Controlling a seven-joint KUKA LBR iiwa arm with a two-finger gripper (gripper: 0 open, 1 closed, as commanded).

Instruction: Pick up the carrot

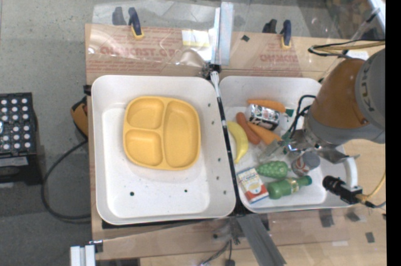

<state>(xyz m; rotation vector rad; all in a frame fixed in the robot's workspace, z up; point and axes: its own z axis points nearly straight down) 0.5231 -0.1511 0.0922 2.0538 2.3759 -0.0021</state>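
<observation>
Bright, even light from above, soft small shadows under things, shiny glare on the clear plastic sheet [163, 33] at the back, white bins [113, 196] look very bright, picture a bit soft and grainy, far corners blurry.

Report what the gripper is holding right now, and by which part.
Cannot be told: the gripper sits low in the right white bin among the items, beside the long orange carrot, with its tip hidden by the wrist.
</observation>
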